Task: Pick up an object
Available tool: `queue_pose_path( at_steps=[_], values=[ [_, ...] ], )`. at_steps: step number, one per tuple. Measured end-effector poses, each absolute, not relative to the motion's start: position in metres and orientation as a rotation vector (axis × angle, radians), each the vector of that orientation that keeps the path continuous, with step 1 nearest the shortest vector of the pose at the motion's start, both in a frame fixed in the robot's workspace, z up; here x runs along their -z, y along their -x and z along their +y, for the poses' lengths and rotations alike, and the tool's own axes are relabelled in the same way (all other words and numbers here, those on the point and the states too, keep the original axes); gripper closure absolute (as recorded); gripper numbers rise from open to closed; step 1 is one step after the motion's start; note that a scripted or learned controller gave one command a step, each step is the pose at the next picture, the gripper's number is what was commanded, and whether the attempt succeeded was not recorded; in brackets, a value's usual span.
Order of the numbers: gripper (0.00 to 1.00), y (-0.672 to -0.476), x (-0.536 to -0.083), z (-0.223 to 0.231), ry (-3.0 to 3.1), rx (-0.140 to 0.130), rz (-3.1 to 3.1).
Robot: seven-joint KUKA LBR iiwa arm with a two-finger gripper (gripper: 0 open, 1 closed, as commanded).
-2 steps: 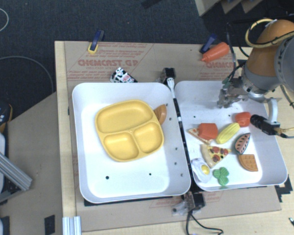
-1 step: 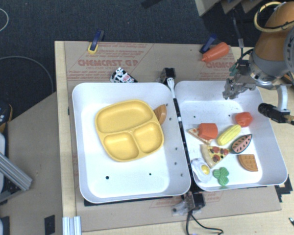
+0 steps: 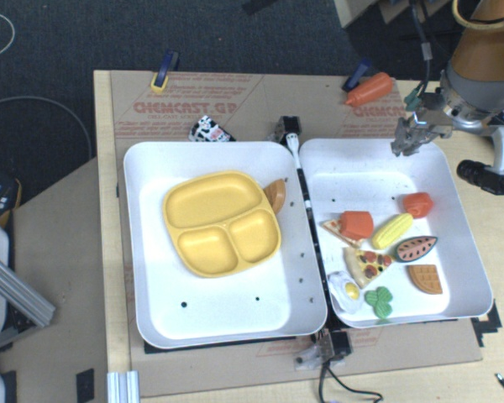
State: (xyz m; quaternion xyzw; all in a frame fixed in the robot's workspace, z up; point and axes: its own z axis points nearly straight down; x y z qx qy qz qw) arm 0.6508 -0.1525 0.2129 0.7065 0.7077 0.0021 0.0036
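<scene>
The right bin (image 3: 454, 193) holds several toy foods: a red block (image 3: 357, 224), a small red piece (image 3: 417, 204), a corn cob (image 3: 392, 230), a watermelon slice (image 3: 416, 248), a pizza slice (image 3: 368, 264), a waffle (image 3: 426, 278), a fried egg (image 3: 346, 290) and green broccoli (image 3: 380, 301). My gripper (image 3: 406, 143) hangs over the bin's far rim, above and behind the foods, with nothing seen in it. The left bin (image 3: 151, 225) holds a yellow divided plate (image 3: 222, 222) with a brown piece (image 3: 275, 195) at its right edge.
An orange carrot toy (image 3: 370, 89) lies on the cardboard behind the right bin. A black-and-white object (image 3: 208, 130) and a yellow-blue clamp (image 3: 162, 73) sit behind the left bin. A black clip (image 3: 289, 128) joins the bins at the back.
</scene>
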Motion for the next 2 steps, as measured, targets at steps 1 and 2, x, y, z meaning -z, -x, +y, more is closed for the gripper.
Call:
queue_pose_path(
  at_steps=[1,2],
  values=[
    [1.0,-0.652,-0.226,-0.153,-2.216,-0.004,2.219],
    [1.0,-0.627,-0.235,-0.1,-2.219,0.001,2.228]
  ],
)
